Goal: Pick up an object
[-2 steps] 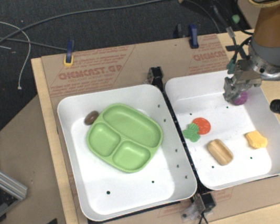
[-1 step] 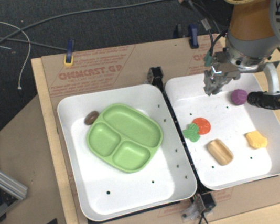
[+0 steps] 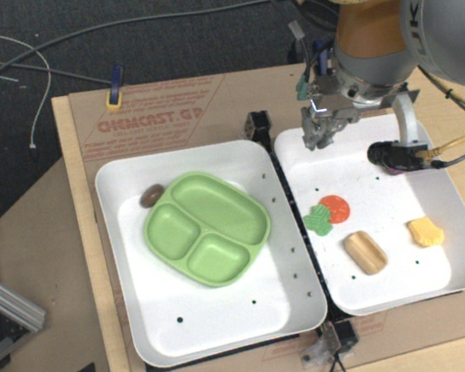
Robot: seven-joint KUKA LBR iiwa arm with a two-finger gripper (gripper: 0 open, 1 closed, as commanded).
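My gripper (image 3: 322, 137) hangs over the far left corner of the right bin (image 3: 459, 275), with nothing seen between its tips. Below it in that bin lie a red and green toy vegetable (image 3: 326, 213), a tan bread-like piece (image 3: 365, 252) and a yellow piece (image 3: 426, 232). All three rest apart from the gripper, toward the bin's near half. A small brown object (image 3: 153, 195) lies in the left bin, beside the far left edge of the green divided tray (image 3: 208, 227).
The left bin (image 3: 149, 318) holds the green tray. A black bracket (image 3: 257, 124) sits at the far end of the divider between the bins. A black and purple cable fitting (image 3: 391, 155) hangs beside the arm over the right bin. Cardboard (image 3: 159, 113) lies under both bins.
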